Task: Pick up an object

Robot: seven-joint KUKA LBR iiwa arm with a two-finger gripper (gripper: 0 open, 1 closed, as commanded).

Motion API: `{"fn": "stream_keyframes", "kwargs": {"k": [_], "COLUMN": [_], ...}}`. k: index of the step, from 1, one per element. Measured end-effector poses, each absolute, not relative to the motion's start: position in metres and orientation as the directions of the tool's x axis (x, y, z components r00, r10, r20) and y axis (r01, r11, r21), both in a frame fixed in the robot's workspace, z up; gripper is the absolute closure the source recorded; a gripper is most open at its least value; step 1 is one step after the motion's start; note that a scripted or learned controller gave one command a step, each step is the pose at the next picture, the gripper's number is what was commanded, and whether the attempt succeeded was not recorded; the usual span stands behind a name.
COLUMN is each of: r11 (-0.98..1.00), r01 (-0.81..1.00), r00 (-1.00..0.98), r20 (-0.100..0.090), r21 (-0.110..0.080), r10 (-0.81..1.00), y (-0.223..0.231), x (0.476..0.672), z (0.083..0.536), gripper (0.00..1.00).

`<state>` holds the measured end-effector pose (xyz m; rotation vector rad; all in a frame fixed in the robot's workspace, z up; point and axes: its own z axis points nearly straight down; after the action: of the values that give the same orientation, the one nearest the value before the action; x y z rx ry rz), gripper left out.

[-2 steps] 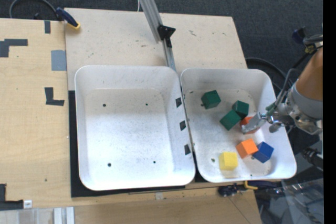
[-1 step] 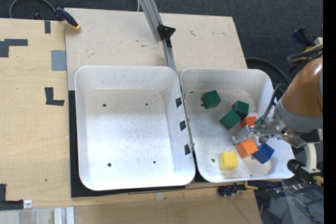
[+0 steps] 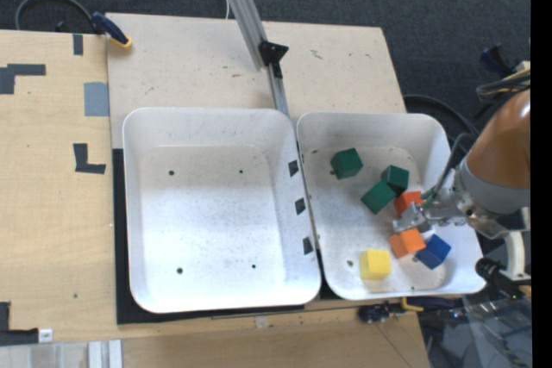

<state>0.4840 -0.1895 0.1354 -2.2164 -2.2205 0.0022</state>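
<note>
Reaching over the right bin's (image 3: 435, 132) right wall, the gripper (image 3: 415, 220) sits low among orange blocks (image 3: 407, 242), its finger state unclear, with green (image 3: 347, 163), blue (image 3: 434, 252) and yellow (image 3: 375, 264) blocks nearby.

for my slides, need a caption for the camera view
Tool low in the right bin among green, orange, blue and yellow blocks.

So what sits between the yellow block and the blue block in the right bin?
In the camera view, an orange block lies between the yellow block and the blue block, touching the blue one.
</note>
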Motion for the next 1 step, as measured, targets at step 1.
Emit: {"fn": "stream_keyframes", "kwargs": {"k": [1], "r11": [0.002], "r01": [1.0], "r00": [-0.002], "r20": [-0.002], "r21": [0.005], "r10": [1.0], "y": [-0.1907], "x": [0.4848], "z": [0.1983], "gripper": [1.0]}}
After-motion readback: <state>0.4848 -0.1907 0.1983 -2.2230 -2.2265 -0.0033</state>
